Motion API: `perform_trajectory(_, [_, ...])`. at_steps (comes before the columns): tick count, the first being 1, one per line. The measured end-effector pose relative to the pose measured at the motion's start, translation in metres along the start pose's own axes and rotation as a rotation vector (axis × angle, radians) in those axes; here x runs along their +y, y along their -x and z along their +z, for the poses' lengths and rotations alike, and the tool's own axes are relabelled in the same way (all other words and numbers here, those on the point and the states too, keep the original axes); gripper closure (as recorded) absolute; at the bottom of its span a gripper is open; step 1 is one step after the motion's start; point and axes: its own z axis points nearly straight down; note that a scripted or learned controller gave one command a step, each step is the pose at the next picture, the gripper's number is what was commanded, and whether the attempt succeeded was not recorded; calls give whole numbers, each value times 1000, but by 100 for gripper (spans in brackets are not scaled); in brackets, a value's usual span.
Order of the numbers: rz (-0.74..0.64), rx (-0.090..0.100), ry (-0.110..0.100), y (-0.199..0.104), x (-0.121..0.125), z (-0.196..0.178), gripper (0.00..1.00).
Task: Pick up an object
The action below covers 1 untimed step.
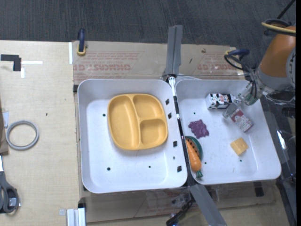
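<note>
Two bins: left bin (89,140) holds a yellow plate (137,121); right bin (263,168) holds carton (219,100), grapes (199,128), carrot (193,157), cheese (239,146), and a packet (242,120) beneath the gripper (233,109), whose state I cannot tell

Right bin (263,171): contents sit well apart, with bare floor between the purple cluster (199,128), the yellow block (239,146) and the red-and-white packet (241,120). The black-and-white carton (219,100) occupies the far end. The carrot (193,157) lies hard against the left wall, restricting side access there. Left bin (94,168): the yellow divided plate (137,121) takes the centre, leaving open margins all round.
</note>
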Motion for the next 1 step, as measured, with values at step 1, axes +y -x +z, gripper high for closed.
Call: perform_trajectory(1, [366,-1,0,4,4,-81,0])
